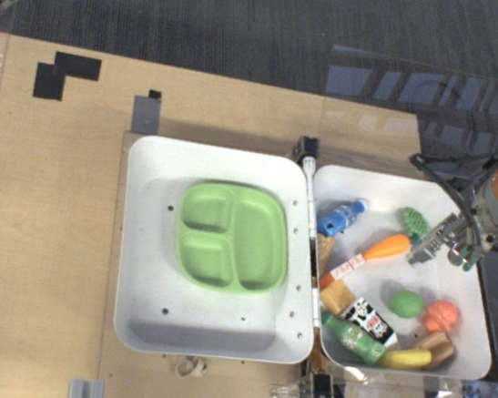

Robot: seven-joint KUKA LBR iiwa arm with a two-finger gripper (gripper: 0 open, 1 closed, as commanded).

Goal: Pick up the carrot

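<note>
Orange carrot [386, 248], green leafy top [416, 222], lying slantwise, right bin [483, 314]

My bench [41, 238], light wood: two white bins side by side, left bin [136, 316], right bin [476, 350]; black marker [64, 76] near far-left corner.

Probably lab: robot bench [63, 213], bins [136, 316]

Even, bright overhead light, soft shadows inside the white bins [135, 223], faint glare on the bench [32, 237] edges, slightly soft focus
</note>
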